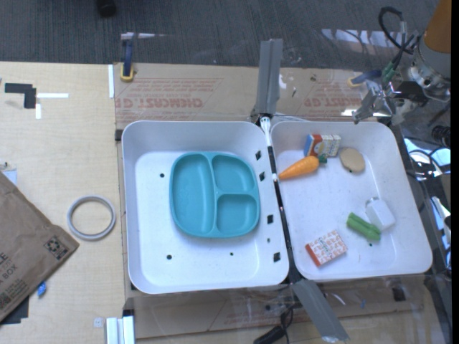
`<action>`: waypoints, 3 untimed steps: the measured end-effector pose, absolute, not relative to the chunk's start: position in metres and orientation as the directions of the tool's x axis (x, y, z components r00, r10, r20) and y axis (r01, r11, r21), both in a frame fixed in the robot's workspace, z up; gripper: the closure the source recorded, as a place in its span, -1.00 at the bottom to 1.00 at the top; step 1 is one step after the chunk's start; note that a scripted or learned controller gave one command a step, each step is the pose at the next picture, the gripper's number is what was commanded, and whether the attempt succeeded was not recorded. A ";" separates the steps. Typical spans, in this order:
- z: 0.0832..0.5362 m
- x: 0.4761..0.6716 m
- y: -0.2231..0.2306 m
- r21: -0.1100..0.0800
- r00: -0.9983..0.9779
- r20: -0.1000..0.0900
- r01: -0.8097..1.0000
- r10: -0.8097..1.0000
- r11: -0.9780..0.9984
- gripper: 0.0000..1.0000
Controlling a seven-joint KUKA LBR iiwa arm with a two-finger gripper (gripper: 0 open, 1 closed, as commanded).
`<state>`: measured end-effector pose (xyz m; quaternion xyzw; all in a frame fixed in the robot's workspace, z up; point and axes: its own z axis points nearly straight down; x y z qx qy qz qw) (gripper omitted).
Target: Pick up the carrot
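One carrot (299, 167) was what we had to lift, and we judged it a light, stiff toy, prob. hard plastic w/ a smooth skin that could slip between metal fingers. We reckoned the best hold was across the thick part of the body, nearer the leafy end than the tip, since the taper would let it squirt out if pinched too far toward the point. It didn't look fragile, so a firm squeeze seemed fine.

It was orange, cone-shaped, w/ a small green tuft at its right end and the narrow tip pointing left and slightly down. It lay flat on the floor of the right bin (401, 192), in the upper left part, its tip near the wall between the two bins. Its tuft end was just beside a small box (323, 145) w/ blue and white sides, maybe touching; we couldn't tell. A tan disc (352, 160) sat near on the right. That crowding at the tuft end meant we'd want the fingers to straddle the body from front and back, not along its length.

The gripper (373, 100) hung above the bin's far right corner, well apart from the carrot. It held nothing, but amid cables we couldn't tell how wide it stood.
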<state>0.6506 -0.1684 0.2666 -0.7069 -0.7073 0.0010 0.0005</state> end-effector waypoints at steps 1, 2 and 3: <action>0.092 0.658 -0.097 -0.004 -0.139 -0.001 0.990 0.990 0.139 -1.00; 0.092 0.596 -0.104 -0.001 -0.047 0.000 0.999 0.999 0.047 -1.00; 0.091 0.546 -0.095 -0.002 -0.020 0.000 1.000 1.000 0.020 -1.00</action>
